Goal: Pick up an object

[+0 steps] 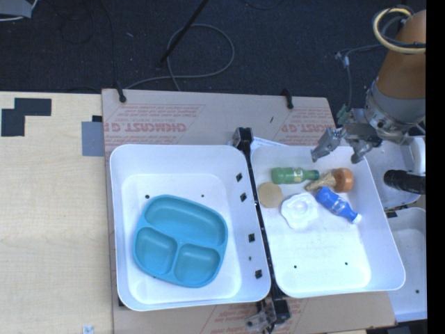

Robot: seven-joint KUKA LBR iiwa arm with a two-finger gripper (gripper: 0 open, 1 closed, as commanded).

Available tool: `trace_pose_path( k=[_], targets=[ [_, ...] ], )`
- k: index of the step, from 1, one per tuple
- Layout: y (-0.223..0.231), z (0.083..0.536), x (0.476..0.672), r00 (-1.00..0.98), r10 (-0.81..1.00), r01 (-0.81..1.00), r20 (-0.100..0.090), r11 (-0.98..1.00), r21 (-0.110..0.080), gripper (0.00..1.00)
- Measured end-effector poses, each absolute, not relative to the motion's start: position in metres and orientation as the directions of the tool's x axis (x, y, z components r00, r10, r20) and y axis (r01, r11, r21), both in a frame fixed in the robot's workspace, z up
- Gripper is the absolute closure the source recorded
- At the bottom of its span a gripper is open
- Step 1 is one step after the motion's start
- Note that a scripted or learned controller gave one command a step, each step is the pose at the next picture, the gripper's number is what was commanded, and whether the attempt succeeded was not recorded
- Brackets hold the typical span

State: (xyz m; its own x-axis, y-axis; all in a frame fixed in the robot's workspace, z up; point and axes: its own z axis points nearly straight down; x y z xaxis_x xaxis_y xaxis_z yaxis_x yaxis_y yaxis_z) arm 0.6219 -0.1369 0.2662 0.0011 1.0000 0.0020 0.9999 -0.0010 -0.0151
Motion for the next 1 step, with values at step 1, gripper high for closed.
trace_pose_path(
  k=[1],
  targets=[
    [-0.137,0.2744,0.6236,-0.001,1.0,1.0,0.0,0.001,-0.003,0.0]
  ],
)
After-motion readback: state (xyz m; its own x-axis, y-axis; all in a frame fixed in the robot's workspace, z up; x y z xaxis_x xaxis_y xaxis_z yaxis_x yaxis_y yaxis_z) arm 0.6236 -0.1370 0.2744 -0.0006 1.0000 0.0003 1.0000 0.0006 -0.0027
